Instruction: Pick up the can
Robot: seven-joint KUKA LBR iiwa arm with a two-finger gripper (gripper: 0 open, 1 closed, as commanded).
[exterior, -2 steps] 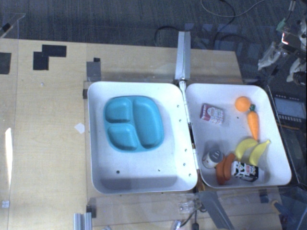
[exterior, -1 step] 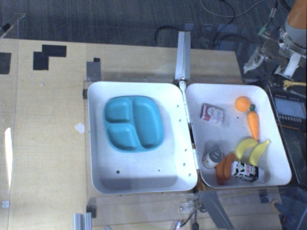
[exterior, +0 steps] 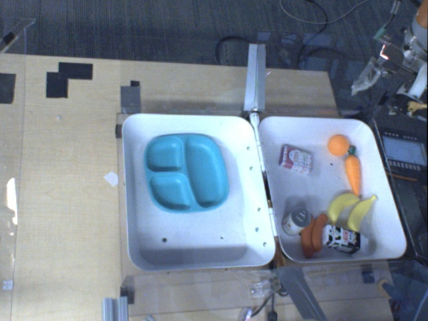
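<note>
Camera view. The gripper point(exterior: 374, 72) sits at the far right, outside both bins, above the dark floor area; whether it is apart or together cannot be told from this view.

The can point(exterior: 295, 221) lies in the right bin point(exterior: 394, 199), near its front-left corner, just beside the bin's left wall. An orange-brown item point(exterior: 312, 238) touches it on the right, with a black-and-white carton point(exterior: 342, 239) beyond that. Bananas point(exterior: 352, 208), a carrot point(exterior: 352, 172), an orange point(exterior: 339, 144) and a red-and-white packet point(exterior: 295, 158) occupy the same bin.

The left bin point(exterior: 134, 206) holds a blue divided tray point(exterior: 186, 172).
</note>
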